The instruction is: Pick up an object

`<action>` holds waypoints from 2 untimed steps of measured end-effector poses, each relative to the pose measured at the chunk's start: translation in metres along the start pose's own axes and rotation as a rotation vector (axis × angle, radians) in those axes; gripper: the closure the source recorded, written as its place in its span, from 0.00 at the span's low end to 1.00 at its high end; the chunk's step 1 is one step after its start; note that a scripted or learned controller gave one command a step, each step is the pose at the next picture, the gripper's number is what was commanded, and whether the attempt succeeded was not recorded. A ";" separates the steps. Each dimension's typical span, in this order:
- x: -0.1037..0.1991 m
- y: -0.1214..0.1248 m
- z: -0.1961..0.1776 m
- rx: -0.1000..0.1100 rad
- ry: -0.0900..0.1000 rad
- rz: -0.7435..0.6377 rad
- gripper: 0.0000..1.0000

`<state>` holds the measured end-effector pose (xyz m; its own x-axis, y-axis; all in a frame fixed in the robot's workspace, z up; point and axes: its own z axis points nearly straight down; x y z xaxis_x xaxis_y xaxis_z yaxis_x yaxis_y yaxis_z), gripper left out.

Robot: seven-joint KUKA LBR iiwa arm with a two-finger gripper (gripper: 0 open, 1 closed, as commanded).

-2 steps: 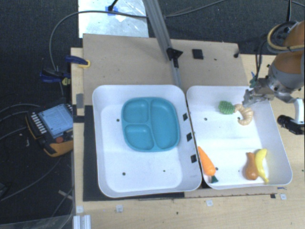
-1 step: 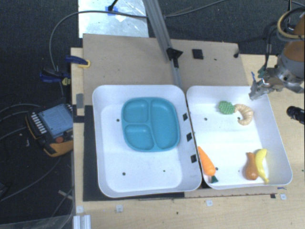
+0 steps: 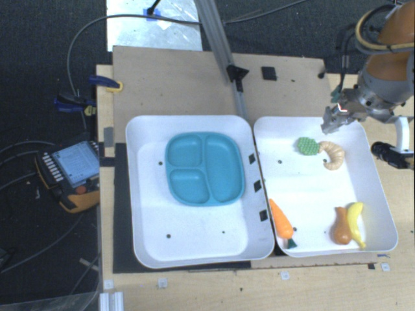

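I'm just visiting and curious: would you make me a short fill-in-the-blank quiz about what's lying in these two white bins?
The blue divided plate lies in the ____ bin.
The carrot lies along the right bin's ____ edge.
The yellow banana touches a ____ toy.
The croissant lies beside a ____ toy.

Missing words: left; left; brown; green

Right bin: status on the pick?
Tool over right bin's far edge, nothing visibly gripped. Nearest: croissant touching green toy. Carrot, banana lie nearer the front.
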<state>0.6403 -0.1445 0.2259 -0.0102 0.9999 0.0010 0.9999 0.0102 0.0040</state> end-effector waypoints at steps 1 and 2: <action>0.044 -0.006 0.005 0.003 0.000 0.001 1.00; 0.099 -0.008 -0.006 0.001 0.001 -0.001 1.00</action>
<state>0.6317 -0.0451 0.2316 -0.0110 0.9999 0.0024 0.9999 0.0110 0.0025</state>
